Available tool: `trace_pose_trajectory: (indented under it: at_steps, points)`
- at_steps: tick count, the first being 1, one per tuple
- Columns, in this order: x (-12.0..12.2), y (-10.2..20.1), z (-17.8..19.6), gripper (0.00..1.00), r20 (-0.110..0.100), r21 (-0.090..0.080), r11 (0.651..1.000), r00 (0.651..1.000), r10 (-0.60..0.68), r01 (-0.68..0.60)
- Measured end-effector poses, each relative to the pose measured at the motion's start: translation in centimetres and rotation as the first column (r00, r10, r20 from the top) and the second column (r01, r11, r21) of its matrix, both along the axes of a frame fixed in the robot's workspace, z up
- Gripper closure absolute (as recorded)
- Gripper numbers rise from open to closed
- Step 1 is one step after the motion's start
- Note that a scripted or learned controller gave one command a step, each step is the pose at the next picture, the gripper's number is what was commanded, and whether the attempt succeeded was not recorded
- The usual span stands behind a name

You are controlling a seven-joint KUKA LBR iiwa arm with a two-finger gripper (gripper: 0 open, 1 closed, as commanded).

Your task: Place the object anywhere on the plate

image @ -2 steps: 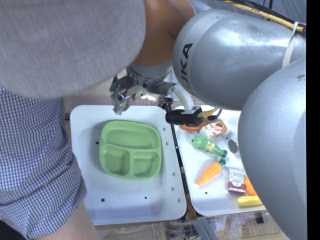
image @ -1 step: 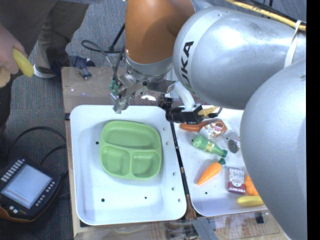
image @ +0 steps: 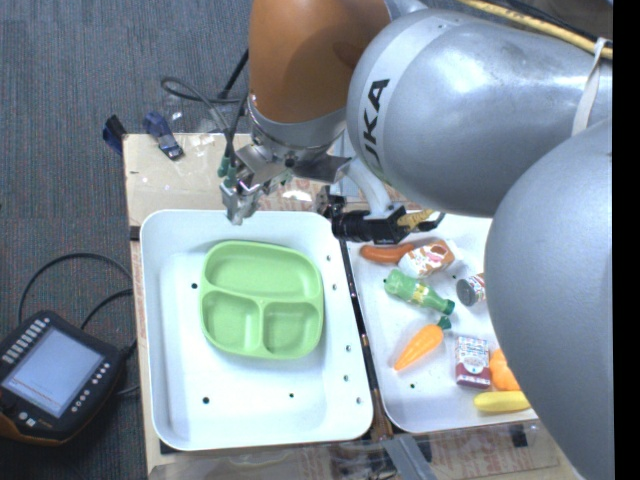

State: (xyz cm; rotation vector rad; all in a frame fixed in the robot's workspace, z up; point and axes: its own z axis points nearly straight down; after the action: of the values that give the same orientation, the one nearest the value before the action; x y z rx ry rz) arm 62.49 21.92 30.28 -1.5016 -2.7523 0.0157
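Much of the right bin [image: 400, 420] is hidden under the grey arm, whose bulk covers its far and right parts, so some things there are cut off. The hand [image: 238, 208] hangs over the far rim of the left bin [image: 170, 368], just beyond the plate [image: 263, 299]; its fingers are too small and dark to read, so I cannot tell whether it is released or clenched, and nothing can be made out between them. The left bin holds the green plate with three compartments, all bare. The right bin holds a sausage [image: 385, 253], a packet [image: 430, 259], a green bottle [image: 418, 293], a carrot [image: 419, 346], a small red carton [image: 472, 359], a can [image: 470, 289] half covered by the arm, and a yellow piece [image: 500, 402]. The letters "KA" [image: 375, 118] show on the arm. A pendant [image: 52, 373] lies on the floor left of the bench [image: 160, 173].
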Motion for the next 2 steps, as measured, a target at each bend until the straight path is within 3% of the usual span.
trace_pose_trajectory:
  at_steps: [1, 2]
  points:
    - [1.9, -2.5, -11.7, 1.0, 0.005, 0.003, 0.994, 0.994, -0.11, 0.109]
    - [1.4, -3.8, -21.4, 1.0, 0.013, 0.008, 0.995, 0.995, -0.096, 0.096]
